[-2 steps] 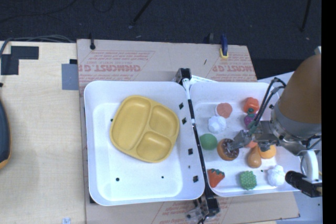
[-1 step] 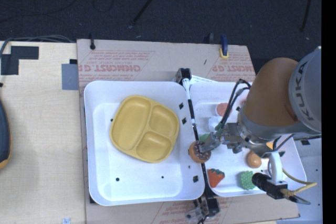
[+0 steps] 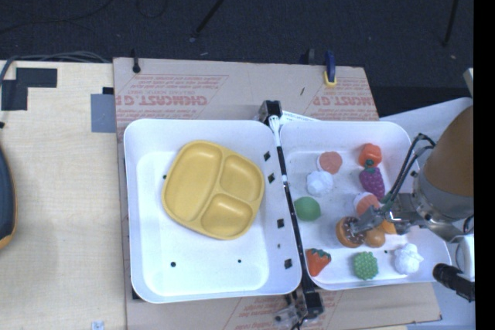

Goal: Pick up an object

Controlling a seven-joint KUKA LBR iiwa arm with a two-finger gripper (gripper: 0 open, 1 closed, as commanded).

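Observation:
My gripper [image 3: 357,228] is low in the right bin [image 3: 402,137], reaching in from the right. It sits right over a small brown-orange object [image 3: 346,234], and the view does not settle whether it touches it. Close around it lie an orange ball [image 3: 377,238] and a pale orange piece [image 3: 365,202]. Further off in the same bin are a green ball [image 3: 307,208], a white lumpy item [image 3: 319,183], a pink round piece [image 3: 331,162], an orange pepper [image 3: 370,154], purple grapes [image 3: 372,181], a red strawberry-like toy [image 3: 318,260], a green bumpy toy [image 3: 365,266] and a white toy [image 3: 405,257].
The left bin [image 3: 147,243] holds a yellow divided plate [image 3: 214,188]. A black-clipped divider [image 3: 285,197] joins the two bins. Both rest on brown cardboard [image 3: 232,89]. The grey arm [image 3: 452,189] covers the right bin's right side.

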